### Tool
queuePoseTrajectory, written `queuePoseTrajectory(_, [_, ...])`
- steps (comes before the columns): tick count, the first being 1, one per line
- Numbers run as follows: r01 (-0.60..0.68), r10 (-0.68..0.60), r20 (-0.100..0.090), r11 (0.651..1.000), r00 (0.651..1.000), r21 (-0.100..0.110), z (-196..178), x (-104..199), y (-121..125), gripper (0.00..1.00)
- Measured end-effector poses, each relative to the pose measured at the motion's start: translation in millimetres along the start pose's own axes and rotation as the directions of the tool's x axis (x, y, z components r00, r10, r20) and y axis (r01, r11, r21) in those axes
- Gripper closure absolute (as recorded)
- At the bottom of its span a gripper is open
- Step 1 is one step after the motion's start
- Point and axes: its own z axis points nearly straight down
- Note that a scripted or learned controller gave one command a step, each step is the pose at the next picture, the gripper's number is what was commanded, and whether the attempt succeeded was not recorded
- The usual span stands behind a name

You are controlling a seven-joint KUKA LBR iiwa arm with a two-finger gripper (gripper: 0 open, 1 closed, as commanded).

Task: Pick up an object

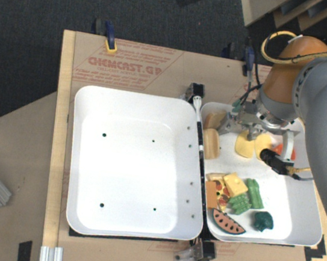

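Two shallow white bins (129,158) sit on brown cardboard. Up in the right bin, the grey arm hides its pincer (255,127), so its grip is unclear. One pale yellow toy lump (245,146) lies just below it.

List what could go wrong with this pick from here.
1. The hand is low in the right bin, just above the pale yellow piece; an off-centre close might push that rounded piece away rather than grip it.
2. The tan block lies close beside it against the bin's left wall, so the hand could nudge or catch it too.
3. The arm hides part of the bin, so a slipped grasp may be hard to spot.
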Motion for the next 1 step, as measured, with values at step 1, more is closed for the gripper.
queuePoseTrajectory(1, [-0.005, 0.005, -0.002, 1.0, 1.0, -0.013, -11.3, 0.6, 1.1, 1.0])
